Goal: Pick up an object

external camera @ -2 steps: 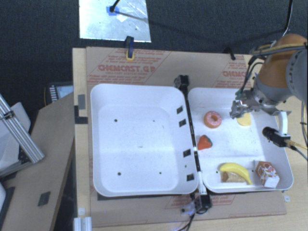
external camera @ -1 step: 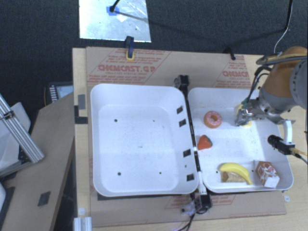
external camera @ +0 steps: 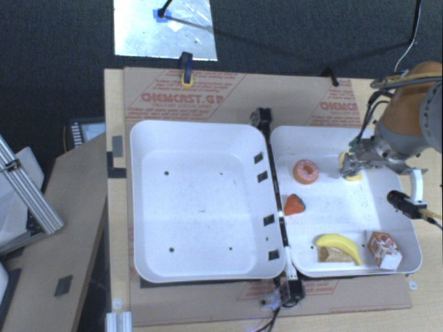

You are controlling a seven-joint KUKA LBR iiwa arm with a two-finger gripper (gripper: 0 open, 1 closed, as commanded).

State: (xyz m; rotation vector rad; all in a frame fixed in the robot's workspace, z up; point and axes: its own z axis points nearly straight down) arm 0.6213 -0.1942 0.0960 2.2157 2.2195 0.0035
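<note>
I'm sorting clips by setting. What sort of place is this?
Probably a robot test bench in a lab: two white bins on cardboard, a robot arm reaching in, toy food such as a banana.

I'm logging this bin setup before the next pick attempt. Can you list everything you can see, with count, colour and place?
bins: 2, white, side by side on the bench; left bin, right bin
donut: 1, pink-orange, right bin, upper middle
strawberry: 1, red, right bin, near the left wall
banana: 1, yellow, right bin, front
brown item: 1, tan, under the banana, too small to identify
packaged item: 1, brown and white, right bin, front right corner
yellow object: 1, right bin, beneath the gripper, mostly hidden
cardboard sheet: 1, tan, under both bins
arm: 1, grey and orange, from the right
gripper: 1, grey, low over the yellow object
</note>
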